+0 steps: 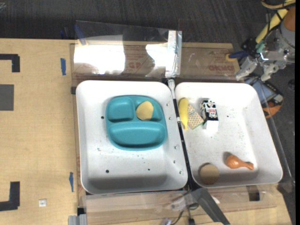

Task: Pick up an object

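Hand [267, 62] is parked way up at the top right, outside the right bin [243, 121] and past its far corner, hanging over the cable mess there. Honestly can't tell how it's set or whether it's got anything in it, it's just a blurry grey cluster from this angle, so I'm not calling it.

Nearest stuff is all in that right bin. Up against the divider side there's a yellow banana-looking piece [183, 112], with a small patterned packet [195, 121] touching it and a little black-and-white carton thing [209, 110] just beside that. Those three are basically one clump. Down at the near edge there's an orange gourd-shaped toy [238, 162] lying on its side, and a brown round object [209, 173] jammed into the near corner by the wall.

Left bin [93, 125] has a teal divided plate [136, 135] with a yellowish round thing [145, 110] sitting in its upper right compartment.

What I'd worry about: nothing's picked yet, and the clump is the trap. Go down on it and the hand probably lands across two items, shoves them apart, or lifts the packet and drops it. The brown one is so tight to the wall that a finger could hit the rim. The gourd looks like the cleanest target since it's well apart from everything, but it's rounded and could roll out of a pinch. Long reach to the plate item too, and the compartment lip could block a finger.
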Controlling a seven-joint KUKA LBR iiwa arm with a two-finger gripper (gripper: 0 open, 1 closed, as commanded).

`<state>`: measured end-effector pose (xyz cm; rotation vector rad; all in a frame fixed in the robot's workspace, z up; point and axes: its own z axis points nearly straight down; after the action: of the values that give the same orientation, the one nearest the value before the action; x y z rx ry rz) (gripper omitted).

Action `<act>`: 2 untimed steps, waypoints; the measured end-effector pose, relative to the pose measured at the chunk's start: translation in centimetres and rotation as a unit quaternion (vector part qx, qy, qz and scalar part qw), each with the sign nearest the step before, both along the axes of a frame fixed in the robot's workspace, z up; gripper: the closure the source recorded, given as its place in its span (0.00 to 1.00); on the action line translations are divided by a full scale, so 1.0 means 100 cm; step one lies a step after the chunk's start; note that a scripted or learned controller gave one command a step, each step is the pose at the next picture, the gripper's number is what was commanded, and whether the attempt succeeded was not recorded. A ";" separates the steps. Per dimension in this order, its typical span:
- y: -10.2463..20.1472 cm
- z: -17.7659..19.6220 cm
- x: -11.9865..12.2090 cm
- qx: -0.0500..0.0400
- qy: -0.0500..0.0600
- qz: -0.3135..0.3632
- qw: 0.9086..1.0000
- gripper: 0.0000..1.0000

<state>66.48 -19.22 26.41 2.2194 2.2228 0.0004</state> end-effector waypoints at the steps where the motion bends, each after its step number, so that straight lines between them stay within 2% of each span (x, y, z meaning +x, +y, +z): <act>1: 0.044 -0.159 0.004 -0.001 -0.003 -0.020 1.000 0.00; 2: 0.047 -0.176 -0.089 0.000 0.000 0.012 1.000 0.00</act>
<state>57.60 -14.56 8.77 2.1928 2.2494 0.0001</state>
